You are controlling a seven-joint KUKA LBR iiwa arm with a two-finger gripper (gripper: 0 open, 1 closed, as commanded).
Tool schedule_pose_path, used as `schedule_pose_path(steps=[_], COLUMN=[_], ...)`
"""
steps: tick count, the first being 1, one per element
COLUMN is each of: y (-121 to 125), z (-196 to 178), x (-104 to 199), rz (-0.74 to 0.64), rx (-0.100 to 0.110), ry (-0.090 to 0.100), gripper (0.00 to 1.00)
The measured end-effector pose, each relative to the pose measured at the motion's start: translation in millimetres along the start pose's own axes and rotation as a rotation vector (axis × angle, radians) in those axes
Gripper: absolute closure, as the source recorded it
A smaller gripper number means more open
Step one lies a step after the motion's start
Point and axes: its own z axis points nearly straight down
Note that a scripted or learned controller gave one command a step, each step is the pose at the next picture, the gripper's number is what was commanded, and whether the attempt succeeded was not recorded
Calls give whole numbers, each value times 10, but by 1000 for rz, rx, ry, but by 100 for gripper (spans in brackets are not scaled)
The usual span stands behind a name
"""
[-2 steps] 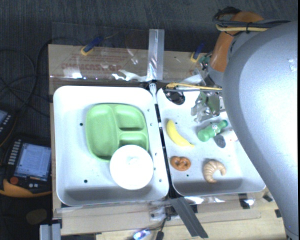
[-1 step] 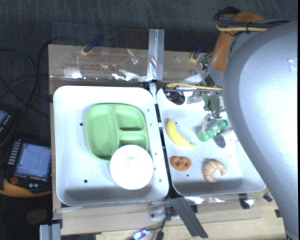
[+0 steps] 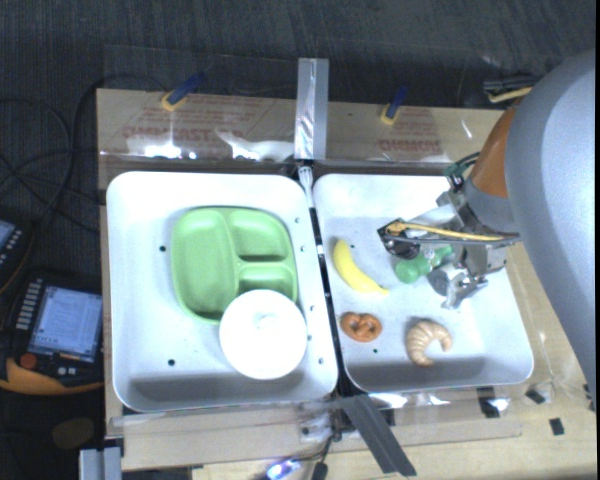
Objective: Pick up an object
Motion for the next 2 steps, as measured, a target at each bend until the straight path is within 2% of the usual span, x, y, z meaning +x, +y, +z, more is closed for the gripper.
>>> schedule_pose_path(steps=[1, 2], y=[-337, -349], z=[608, 714], x=[-447, -568], rz=[-5, 1], rx=[0, -10], ry=[8, 29], gripper=[0, 0])
